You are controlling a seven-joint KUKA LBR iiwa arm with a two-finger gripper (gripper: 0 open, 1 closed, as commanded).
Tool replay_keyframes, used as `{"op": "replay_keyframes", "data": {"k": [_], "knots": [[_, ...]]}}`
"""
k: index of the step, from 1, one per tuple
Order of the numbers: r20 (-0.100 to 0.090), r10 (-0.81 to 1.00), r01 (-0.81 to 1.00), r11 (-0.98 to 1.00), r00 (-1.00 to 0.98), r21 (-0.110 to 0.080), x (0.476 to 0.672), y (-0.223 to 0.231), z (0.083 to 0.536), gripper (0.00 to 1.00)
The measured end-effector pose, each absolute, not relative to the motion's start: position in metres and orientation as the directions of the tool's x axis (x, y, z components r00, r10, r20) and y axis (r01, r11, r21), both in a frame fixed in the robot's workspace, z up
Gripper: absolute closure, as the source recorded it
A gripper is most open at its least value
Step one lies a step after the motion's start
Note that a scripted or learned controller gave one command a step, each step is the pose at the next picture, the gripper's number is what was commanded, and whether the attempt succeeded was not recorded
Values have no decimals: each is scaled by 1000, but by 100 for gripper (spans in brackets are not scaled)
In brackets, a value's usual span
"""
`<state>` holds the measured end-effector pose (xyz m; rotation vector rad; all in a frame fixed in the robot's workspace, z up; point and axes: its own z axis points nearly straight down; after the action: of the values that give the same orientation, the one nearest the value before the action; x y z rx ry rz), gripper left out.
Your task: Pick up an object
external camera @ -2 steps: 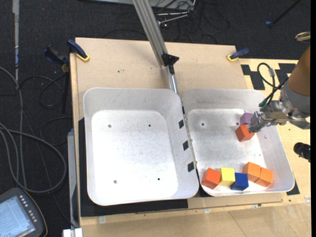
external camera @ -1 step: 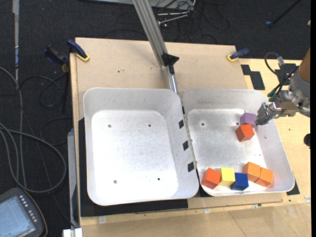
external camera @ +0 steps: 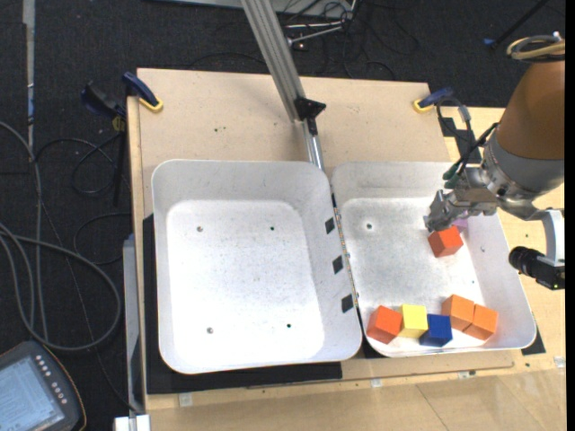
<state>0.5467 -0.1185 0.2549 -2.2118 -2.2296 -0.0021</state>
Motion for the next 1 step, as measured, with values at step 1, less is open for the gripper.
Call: {"op": "replay_keyframes", "data": {"k": [1], "knots": [[1, 1000, 1000, 9, -9, 2, 551, -63, 262, 100]]}}
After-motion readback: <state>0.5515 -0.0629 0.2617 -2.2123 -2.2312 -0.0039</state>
